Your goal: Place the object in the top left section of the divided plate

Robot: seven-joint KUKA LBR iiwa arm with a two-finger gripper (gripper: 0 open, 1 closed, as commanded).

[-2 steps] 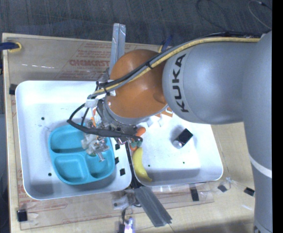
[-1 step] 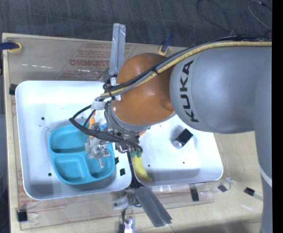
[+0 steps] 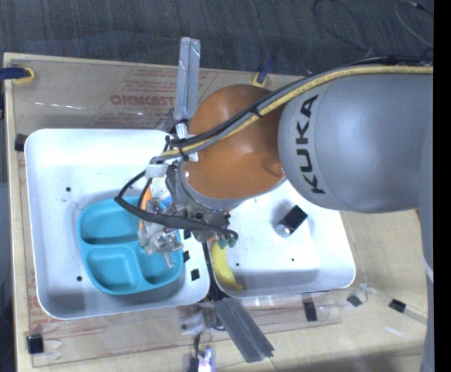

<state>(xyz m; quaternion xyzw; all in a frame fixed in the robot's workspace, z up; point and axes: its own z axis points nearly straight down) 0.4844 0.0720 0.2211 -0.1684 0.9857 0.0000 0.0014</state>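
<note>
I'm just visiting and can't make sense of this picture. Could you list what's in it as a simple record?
arm: grey KUKA arm, orange band, reaching in from the right
gripper: over the right edge of the blue divided plate
blue divided plate: in the left bin
left bin: white, shallow
right bin: holds a small black object and a yellow object
small black object: lying apart
yellow object: by the bin's left wall

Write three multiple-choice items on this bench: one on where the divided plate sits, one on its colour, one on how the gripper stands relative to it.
1. The divided plate lies in
A. the left bin
B. the right bin
C. the bare bench

2. The plate is
A. red
B. blue
C. black

3. The gripper is
A. over the plate's right side
B. above the small black object
C. outside both bins

Answers:
1 A, it rests on the left bin's floor.
2 B, turquoise blue.
3 A, its wrist overlaps the plate's right edge.
</note>
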